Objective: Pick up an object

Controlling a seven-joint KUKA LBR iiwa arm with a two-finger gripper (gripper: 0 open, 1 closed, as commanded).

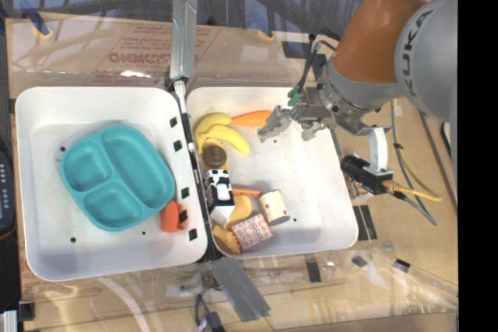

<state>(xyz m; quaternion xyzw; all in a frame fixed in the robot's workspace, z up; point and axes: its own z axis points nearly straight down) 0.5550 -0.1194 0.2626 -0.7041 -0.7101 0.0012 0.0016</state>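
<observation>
Reaching in from the right, your arm [389, 35] hangs its gripper [294, 126] over the right bin [327, 206], fingers spread and empty, just right of the carrot [250, 119] and bananas [218, 132] at the far-left corner.

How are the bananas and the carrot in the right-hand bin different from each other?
The bananas are yellow and curved; the carrot is orange and straight, tapering toward its left end. The bananas are a bunch of two or so, the carrot a single piece. The bananas lie against the bin's left wall, while the carrot sits closer to the gripper, its right end next to the fingers. Both lie flat on the floor of the right bin, touching or nearly so.
</observation>
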